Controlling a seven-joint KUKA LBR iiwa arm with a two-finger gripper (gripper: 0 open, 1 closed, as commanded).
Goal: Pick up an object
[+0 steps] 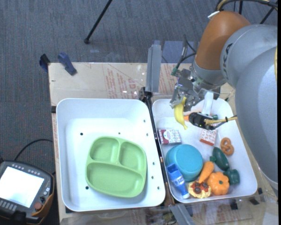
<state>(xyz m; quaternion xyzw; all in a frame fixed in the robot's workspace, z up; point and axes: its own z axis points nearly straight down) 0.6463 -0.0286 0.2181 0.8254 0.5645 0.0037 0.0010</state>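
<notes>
My gripper (180,99) hangs over the far left part of the right bin (247,165). A yellow banana (180,116) hangs upright from it, its top end pinched between the fingers and its lower tip above the bin floor. Below it in the same bin lie a red-and-white carton (170,136), a blue bowl (185,161), a blue bottle (177,177), a carrot (206,171), an orange pumpkin (218,183), a pretzel (226,146) and a small red-and-white box (208,136).
The left bin (75,121) holds a green divided plate (116,165). Dark green toy vegetables (221,157) and a pasta toy (200,189) crowd the right bin's near end. A grey post (153,71) stands behind the bins' shared wall.
</notes>
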